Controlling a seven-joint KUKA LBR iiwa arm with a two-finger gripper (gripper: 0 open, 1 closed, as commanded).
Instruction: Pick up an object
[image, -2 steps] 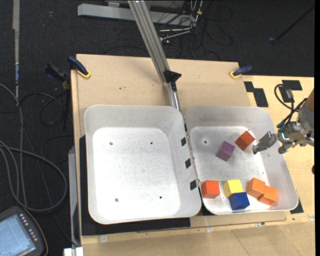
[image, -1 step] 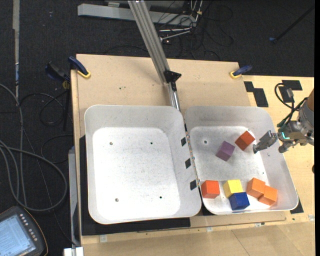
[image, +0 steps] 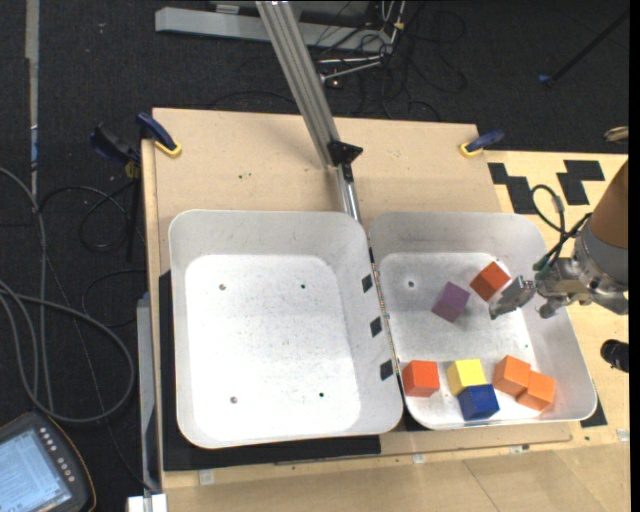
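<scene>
A: I've got the arm (image: 610, 235) reaching in over the table's (image: 420, 150) right edge, jaws (image: 512, 297) low over the right bin (image: 565, 345), toward its far right part.

B: What's closest to them?

A: An orange block (image: 489, 280), tilted, just beside the fingertips on the side away from the arm. Touching or a hair apart — I can't tell from here. Nothing sits between the fingers as far as I can see.

B: Open or closed?

A: Can't tell. They blur into grey against the white floor of the bin.

B: And the other blocks?

A: A purple block (image: 451, 301) lies near the middle of the right bin, a little toward the left bin (image: 200, 330) from the orange one. Along the bin's near edge there's a row: an orange cube (image: 421, 377) at the near left corner, then a yellow cube (image: 465, 375) with a blue cube (image: 479, 402) touching its near side, and two more orange blocks (image: 526, 383) pressed together toward the near right corner.

B: Anything else on the table?

A: A metal pole (image: 305, 85) slanting in across the far edge — its foot lands at the seam between the two bins.
</scene>
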